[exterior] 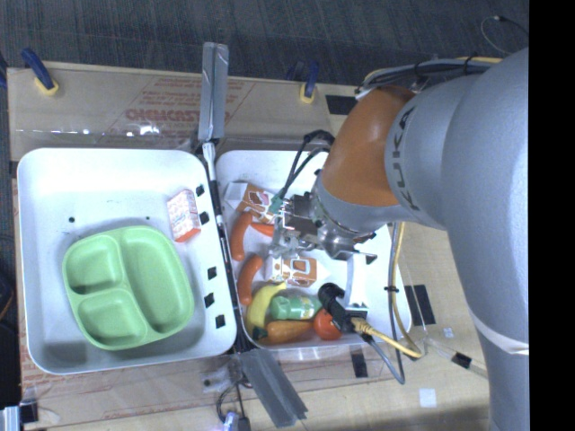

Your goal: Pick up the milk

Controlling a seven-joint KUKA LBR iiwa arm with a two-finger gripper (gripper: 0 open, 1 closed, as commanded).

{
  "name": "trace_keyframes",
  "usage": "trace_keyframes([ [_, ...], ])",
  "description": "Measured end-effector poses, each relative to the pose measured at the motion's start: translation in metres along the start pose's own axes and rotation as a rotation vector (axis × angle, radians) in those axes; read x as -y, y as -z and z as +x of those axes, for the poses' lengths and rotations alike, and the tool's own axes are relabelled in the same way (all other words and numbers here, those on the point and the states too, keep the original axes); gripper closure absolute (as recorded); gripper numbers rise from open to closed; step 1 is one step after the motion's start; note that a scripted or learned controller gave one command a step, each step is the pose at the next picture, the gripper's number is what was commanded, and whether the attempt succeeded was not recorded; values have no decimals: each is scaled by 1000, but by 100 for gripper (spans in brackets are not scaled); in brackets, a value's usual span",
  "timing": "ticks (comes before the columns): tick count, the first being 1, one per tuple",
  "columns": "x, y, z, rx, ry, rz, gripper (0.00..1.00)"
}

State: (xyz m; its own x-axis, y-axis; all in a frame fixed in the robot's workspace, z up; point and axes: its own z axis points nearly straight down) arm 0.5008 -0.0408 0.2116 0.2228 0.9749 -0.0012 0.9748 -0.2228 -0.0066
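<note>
The small milk carton point(182, 214) lay in the left bin point(54, 173), just beside the green divided plate point(128, 285). The claw point(289, 233) hung low over the right bin's point(269, 162) clutter of toy food, its state impossible to tell. The approach looked unfinished: the next move called for crossing the divider to the carton.

You are looking at a robotics lab: a wooden tabletop point(117, 106) held with blue clamps point(40, 72), two white bins point(45, 187) fixed side by side, loose cables point(395, 344), toy food, and dark carpet point(269, 16) beyond.

Glossy white plastic bins point(54, 173), matt green plastic tray point(130, 285), printed carton point(182, 214)
</note>
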Motion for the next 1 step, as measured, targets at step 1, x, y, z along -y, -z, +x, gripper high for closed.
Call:
trace_keyframes([
  [1, 32, 5, 32, 0, 219, 1, 100],
])
